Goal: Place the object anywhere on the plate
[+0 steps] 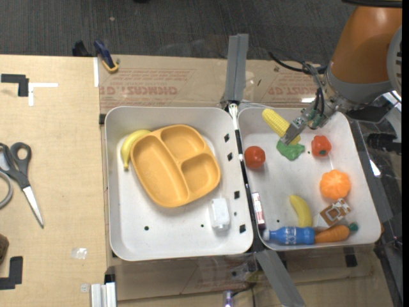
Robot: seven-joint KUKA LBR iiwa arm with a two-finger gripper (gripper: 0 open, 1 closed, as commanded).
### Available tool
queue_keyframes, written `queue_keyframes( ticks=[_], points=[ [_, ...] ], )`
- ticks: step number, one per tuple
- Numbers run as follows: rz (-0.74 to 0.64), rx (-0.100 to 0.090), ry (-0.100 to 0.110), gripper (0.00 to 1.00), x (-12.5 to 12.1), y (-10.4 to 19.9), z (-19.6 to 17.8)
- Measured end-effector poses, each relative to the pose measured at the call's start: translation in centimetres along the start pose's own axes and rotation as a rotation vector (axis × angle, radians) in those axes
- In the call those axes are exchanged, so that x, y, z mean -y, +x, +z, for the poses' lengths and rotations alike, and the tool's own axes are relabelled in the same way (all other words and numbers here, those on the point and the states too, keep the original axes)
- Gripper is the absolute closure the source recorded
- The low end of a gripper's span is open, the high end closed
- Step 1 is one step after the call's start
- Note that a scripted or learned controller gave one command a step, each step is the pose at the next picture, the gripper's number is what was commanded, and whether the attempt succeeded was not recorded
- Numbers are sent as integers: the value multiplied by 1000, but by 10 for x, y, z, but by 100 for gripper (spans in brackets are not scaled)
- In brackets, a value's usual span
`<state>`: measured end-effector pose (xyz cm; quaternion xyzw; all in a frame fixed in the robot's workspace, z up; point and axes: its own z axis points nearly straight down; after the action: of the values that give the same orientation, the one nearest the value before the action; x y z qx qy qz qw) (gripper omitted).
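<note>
The yellow divided plate (pixel 176 165) lies in the left bin (pixel 121 229), with a banana (pixel 132 144) tucked against its far left rim. My gripper (pixel 295 132) hangs over the far part of the right bin (pixel 275 200). It sits just above a green toy (pixel 291 150) and beside a corn cob (pixel 276 121). I see nothing held in it. A red pepper (pixel 321 146) lies just right of the green toy, and a tomato (pixel 255 157) lies to its left.
A white block (pixel 220 213) rests near the plate's front right. The right bin also holds an orange (pixel 335 185), a small banana (pixel 300 210), a blue bottle (pixel 291 236), a carrot (pixel 332 233) and a brown waffle toy (pixel 335 211). Scissors (pixel 22 178) lie on the bench at left.
</note>
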<state>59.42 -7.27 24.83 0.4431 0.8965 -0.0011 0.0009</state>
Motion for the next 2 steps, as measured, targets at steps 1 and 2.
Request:
queue_keyframes(
  ticks=[1, 2],
  points=[
    [-13, -2, 0, 100, -53, 57, 9],
    [-210, 0, -2, 100, -86, 145, -32]
  ],
)
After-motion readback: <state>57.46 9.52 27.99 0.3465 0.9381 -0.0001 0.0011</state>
